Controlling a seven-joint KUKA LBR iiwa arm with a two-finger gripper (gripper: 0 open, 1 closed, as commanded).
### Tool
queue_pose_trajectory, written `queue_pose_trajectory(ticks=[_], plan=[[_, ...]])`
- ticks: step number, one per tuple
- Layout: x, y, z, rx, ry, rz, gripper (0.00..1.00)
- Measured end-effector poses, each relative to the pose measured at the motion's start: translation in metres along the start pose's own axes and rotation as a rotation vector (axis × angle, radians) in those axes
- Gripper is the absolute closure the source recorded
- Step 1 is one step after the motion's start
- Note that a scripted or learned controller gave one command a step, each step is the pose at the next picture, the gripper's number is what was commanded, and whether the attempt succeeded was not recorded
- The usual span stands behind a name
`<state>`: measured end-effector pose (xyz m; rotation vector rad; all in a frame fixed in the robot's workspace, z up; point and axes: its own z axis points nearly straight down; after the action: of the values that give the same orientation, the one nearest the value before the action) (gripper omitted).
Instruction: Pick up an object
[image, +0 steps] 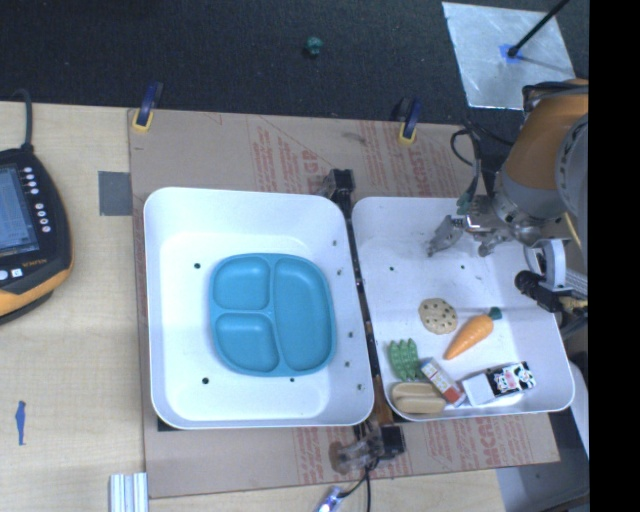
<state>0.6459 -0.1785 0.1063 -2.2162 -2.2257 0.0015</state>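
**Gripper open above the right bin, toys grouped along the lower edge**

Nearest the camera, along the lower edge of the right bin (400, 215), lie a tan hot-dog bun (417, 398), a small red-and-white packet (441, 382) and a white carton with black patches (498, 384); its print is too small to read. Just above the bun sits a green studded block (404, 355). A toy carrot (470, 336) lies right of centre in this bin, its long axis slanting from lower left to upper right, green top toward the upper right. Just left of it, apart, sits a round cookie (437, 315) with dark chips.

In the upper right of the frame the gripper (463, 235) hangs over the bin's upper part, fingers (442, 240) spread apart with nothing between them, well apart from the carrot.

The left bin (180, 215) holds a blue divided plate (271, 313) at its centre. At the frame's left edge rests a black-and-orange control pendant (25, 225); its screen text is unreadable.
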Motion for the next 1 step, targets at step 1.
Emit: queue_pose_trajectory(ticks=[1], plan=[[-0.0096,-0.0711,-0.0082,0.003,0.000,0.000,0.00]])
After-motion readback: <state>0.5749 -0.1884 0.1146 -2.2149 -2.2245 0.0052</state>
